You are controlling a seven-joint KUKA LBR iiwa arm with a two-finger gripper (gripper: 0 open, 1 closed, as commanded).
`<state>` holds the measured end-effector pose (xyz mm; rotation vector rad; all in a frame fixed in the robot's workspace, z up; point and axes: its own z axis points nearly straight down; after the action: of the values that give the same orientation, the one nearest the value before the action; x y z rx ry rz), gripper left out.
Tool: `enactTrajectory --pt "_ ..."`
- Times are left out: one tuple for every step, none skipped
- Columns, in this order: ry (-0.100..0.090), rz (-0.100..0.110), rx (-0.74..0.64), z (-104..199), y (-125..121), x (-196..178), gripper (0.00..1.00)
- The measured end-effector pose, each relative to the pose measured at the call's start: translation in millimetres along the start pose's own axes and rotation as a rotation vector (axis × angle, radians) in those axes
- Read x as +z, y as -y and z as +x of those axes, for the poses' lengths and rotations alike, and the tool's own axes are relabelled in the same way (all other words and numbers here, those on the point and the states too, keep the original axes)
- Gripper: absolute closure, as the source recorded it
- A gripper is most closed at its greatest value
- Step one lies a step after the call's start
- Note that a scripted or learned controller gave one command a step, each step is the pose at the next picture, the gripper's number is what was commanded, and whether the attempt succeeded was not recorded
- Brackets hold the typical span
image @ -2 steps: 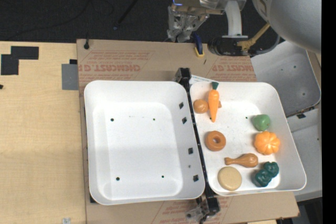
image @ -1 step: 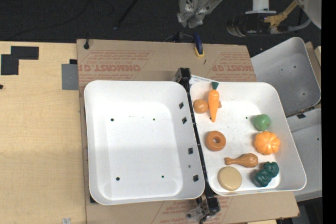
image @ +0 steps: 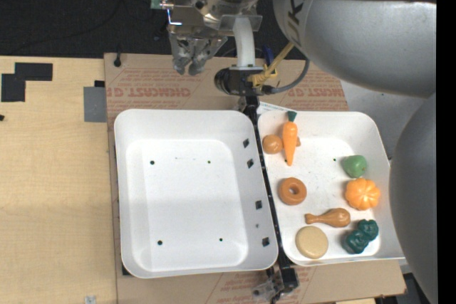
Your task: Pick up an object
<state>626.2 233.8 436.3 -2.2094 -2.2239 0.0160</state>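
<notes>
The right bin (image: 370,126) holds several toy foods: an orange carrot (image: 290,142), a small brown roll (image: 271,144), a brown donut (image: 292,191), a light green piece (image: 355,166), an orange pumpkin (image: 362,194), a drumstick (image: 329,218), a beige disc (image: 312,242) and a dark green broccoli (image: 360,236). My gripper (image: 192,66) hangs high over the bench behind the left bin's far edge, well away from all of them. Its fingers look shut, with nothing between them.
The left bin (image: 132,153) sits beside the right one, sharing a middle wall (image: 258,174). A brown board (image: 142,85) lies under both bins. The large grey arm (image: 370,18) spans the upper right, above the right bin's far side.
</notes>
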Motion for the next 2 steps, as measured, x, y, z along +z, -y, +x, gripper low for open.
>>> enactTrajectory --pt "-0.006 -0.018 0.002 10.2 37.1 -108.0 1.0" --pt "0.0 -0.006 0.01 -44.6 33.1 -100.3 1.0"
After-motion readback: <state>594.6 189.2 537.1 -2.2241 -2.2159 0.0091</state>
